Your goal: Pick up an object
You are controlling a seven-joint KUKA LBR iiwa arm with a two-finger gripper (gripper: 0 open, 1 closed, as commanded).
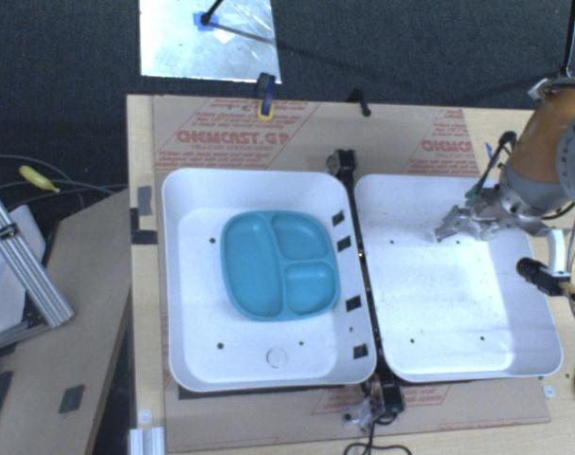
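You see blue plate in left bin, well apart from gripper over right bin; gripper state unclear.

blue plate in left bin, end effector over right bin

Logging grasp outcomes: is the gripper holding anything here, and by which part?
Nothing is held. The gripper sits over the right bin, nothing between its fingers; the blue plate lies in the left bin.
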